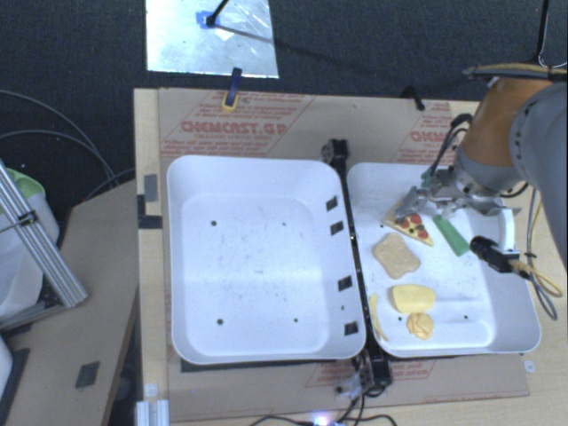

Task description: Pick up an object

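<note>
— What is sitting on the table (293,118)?
— Two white bins are lying side by side on it. The left bin (257,260) is the wider one; the right bin (510,318) is carrying the food pieces.
— And the arm?
— The grey arm (524,136) with its orange band is reaching in from the right, and its claw (417,204) is hanging over the far part of the right bin, just above the pizza slice (410,226).
— Is it gripping anything?
— I cannot tell how it stands.
— What else is lying there?
— A green stick (451,236) is resting beside the slice, a tan bread slice (396,256) nearer, then a yellow block (414,297), and a small yellow round piece (421,326) is touching it.
</note>
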